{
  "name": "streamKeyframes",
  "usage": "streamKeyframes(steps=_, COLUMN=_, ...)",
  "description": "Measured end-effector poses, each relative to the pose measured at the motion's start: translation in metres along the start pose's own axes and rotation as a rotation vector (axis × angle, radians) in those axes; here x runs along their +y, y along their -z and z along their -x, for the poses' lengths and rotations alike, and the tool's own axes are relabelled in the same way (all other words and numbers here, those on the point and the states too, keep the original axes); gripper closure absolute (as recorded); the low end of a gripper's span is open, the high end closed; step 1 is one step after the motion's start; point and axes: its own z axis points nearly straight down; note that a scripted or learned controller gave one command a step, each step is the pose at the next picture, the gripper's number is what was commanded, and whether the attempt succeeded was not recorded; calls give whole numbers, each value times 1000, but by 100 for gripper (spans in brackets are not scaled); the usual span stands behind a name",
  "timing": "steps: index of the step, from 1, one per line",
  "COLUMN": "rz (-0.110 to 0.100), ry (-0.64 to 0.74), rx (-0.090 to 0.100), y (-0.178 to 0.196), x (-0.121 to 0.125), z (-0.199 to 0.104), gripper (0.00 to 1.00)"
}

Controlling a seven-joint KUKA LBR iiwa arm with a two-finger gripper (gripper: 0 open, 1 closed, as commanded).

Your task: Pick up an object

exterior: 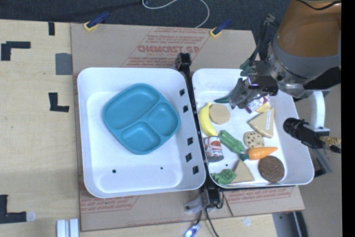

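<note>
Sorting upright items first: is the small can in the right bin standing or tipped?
Tipped: the can lies on its side, its label facing up, beside the banana.

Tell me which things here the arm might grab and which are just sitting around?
For the job: fingers, banana, round cracker, carrot, can, brown cookie, right bin.

Lying about: blue divided plate, left bin, cardboard sheet, white cable.

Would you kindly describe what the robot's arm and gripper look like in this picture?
The arm is bulky and rounded, with a broad orange band above a grey wrist section. Below it, the dark two-finger gripper looks black and angular, with thin dark cables running alongside the wrist. A white and black fitting sits beside it.
</note>
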Motion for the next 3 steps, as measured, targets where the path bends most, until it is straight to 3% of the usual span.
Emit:
streamKeyframes(steps=1, rz=-11, ry=8, rx=1, y=-57, x=-14, z=-65, gripper=100)
streamKeyframes(steps=2, rz=13, ry=1, rx=1, y=104, x=-11, z=-20, gripper=100)
streamKeyframes(steps=3, rz=0, ry=9, rx=2, y=140, x=-11, z=-84, gripper=100)
